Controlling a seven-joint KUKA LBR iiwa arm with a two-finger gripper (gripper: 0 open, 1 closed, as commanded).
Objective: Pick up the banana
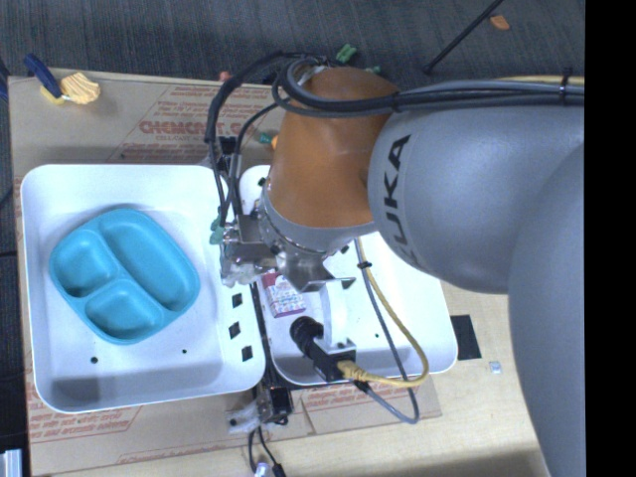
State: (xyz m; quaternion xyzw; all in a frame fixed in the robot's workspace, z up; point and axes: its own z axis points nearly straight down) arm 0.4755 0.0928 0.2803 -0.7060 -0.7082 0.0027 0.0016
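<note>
Item: gripper [260, 262], mounted under orange-banded wrist, low over left part of right bin [437, 346], beside wall shared with left bin [40, 296].
Gripper state: cannot tell, wrist covers it.
Banana: hidden; probably in right bin beneath arm. Direction from gripper, long axis, look: cannot tell.
Left bin holds blue divided plate [124, 271], well left of gripper.
</note>
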